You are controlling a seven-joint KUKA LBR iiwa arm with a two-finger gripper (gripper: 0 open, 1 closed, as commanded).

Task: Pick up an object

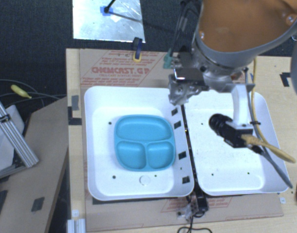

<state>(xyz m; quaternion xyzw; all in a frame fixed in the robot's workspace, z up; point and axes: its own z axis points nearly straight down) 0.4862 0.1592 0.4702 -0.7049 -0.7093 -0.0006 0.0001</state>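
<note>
A light blue plate (143, 142) with three compartments lies flat in the middle of the left white bin (97, 130). My gripper (179, 95) hangs over the far end of the ridge where the two bins meet, up and to the right of the plate and apart from it. The grey wrist and the orange band of the arm (235, 23) cover the far part of the right bin (226, 178). I see nothing held at the gripper.
A black-marked divider (183, 144) runs between the two bins. Behind the bins lie a brown cardboard sheet (119, 69) and a shiny metal plate (107, 13). Aluminium rails (12, 135) stand off to the left of the bench.
</note>
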